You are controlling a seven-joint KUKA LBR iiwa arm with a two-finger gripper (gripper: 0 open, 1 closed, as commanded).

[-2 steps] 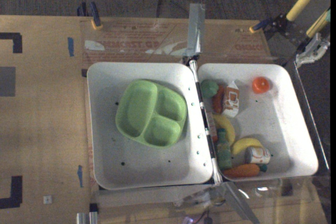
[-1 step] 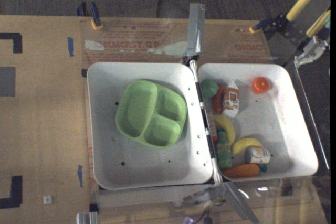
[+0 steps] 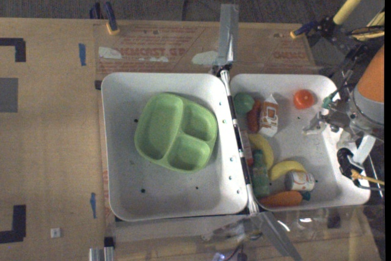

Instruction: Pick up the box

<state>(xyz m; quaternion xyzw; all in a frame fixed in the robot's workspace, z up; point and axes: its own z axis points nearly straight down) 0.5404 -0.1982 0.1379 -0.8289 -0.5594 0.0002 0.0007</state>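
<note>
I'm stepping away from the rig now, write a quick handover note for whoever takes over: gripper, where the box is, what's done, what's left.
Gripper: over the right side of the right white bin; nothing seen between its fingers.
Small white and orange carton box: lying in the right bin's upper left part, beside a red toy and a green toy, apart from the gripper.
Green divided plate: in the left white bin.
Done: no pick yet.
Left: reach the box, grasp, lift.
</note>
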